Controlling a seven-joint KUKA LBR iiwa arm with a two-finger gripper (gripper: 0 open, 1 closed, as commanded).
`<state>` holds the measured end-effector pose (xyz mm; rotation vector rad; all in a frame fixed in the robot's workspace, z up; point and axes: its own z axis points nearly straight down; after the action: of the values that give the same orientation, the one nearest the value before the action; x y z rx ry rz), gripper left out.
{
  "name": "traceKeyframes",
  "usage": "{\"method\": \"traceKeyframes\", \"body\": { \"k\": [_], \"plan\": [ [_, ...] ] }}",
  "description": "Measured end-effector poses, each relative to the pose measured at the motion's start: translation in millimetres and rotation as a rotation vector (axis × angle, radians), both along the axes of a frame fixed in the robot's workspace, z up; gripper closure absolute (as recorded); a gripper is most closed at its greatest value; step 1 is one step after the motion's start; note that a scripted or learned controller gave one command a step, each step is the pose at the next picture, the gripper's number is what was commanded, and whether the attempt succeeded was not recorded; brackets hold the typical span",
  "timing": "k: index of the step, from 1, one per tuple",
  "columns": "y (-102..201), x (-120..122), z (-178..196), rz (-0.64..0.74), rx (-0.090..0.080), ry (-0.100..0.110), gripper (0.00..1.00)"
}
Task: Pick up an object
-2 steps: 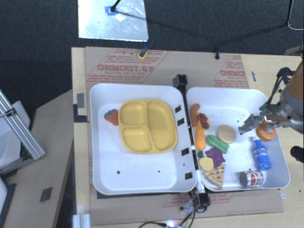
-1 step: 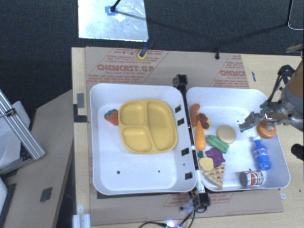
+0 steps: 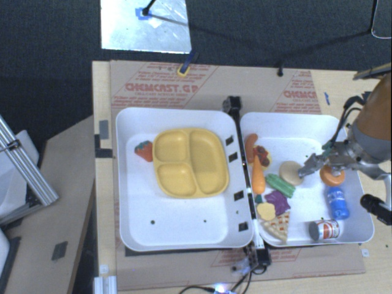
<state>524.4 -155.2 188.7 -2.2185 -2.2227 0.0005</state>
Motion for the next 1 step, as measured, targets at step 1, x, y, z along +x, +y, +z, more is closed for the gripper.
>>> {"method": "traceKeyframes", "body": {
  "k": [1],
  "plan": [
    [1.6, -6.8, -61.2, -0.001, 0.001, 0.003, 0.00]
  ]
}}
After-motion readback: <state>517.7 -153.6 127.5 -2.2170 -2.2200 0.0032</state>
